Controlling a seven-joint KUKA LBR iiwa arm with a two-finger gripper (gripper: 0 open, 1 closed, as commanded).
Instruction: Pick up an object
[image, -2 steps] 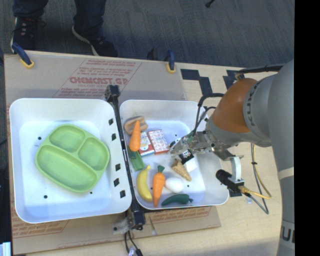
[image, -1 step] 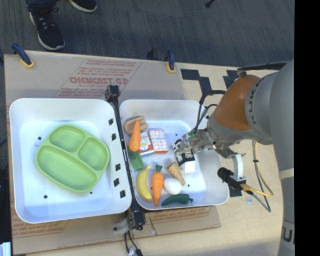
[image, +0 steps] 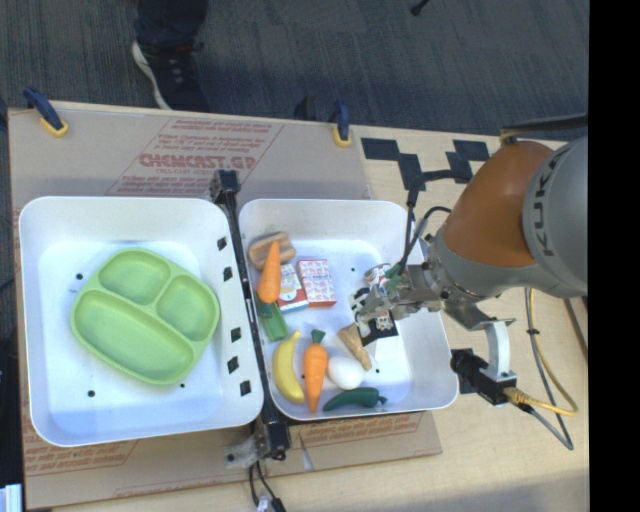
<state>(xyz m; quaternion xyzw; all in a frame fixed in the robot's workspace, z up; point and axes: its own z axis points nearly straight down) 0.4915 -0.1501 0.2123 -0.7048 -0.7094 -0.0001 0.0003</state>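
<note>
**Over the right bin, the arm hangs low above the toy food**

Over the right bin (image: 425, 395), the grey and orange arm (image: 500, 225) reaches in from the right. Its end effector (image: 375, 305) sits low inside the bin, near the right wall. It is small and mixed up with wires, so I cannot tell how it is set or if it has anything.

Just under it lies a tan cone (image: 353, 346) that looks like an ice cream cone, tipped on its side. A white egg (image: 346, 374) sits just below the cone, touching it. A green pepper (image: 352, 399) lies at the front edge of the bin, just below the egg.

Next to the egg is an orange carrot with a green top (image: 314, 368). A yellow banana (image: 288, 368) lies just left of it, touching it. Another orange carrot (image: 268, 272) lies higher up, near the left wall, with a brown bread roll (image: 272, 245) behind it. A small red and white box (image: 317, 281) lies flat near the middle of the bin, with a second little box (image: 290, 284) just left of it.

The left bin (image: 45, 330) holds a green plate with three parts (image: 145, 315). Both bins sit side by side on a tabletop (image: 90, 150) covered with brown cardboard.
</note>
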